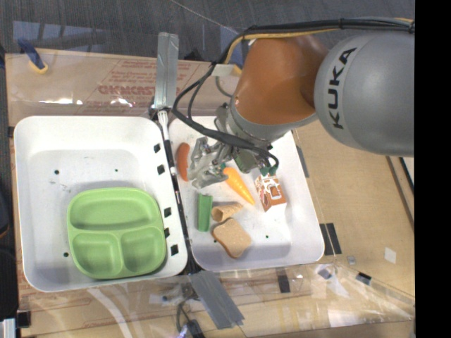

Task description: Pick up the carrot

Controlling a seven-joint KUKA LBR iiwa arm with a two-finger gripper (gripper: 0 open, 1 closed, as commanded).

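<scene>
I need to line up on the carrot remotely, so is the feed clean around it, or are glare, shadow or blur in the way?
Camera view: the tapered orange carrot is sharp and evenly lit; the metal pincer beside it looks slightly soft, its fingers hard to read; the arm shades the upper part of the right shallow white plastic bin; mild glare lies on the clear plastic sheeting behind the bins.

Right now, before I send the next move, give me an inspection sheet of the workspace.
Surface: two white bins, left bin and right bin, on a bench.
Job's things: carrot lies in the right bin, just under the gripper.
Clutter: red sausage, green stick, bread slice, small carton, brown piece in the right bin; green divided plate in the left bin.
Grippers: gripper low over the right bin, beside the carrot's upper end.
Cables: black cables loop at the wrist.
Surroundings: tape strips on the bench.
</scene>
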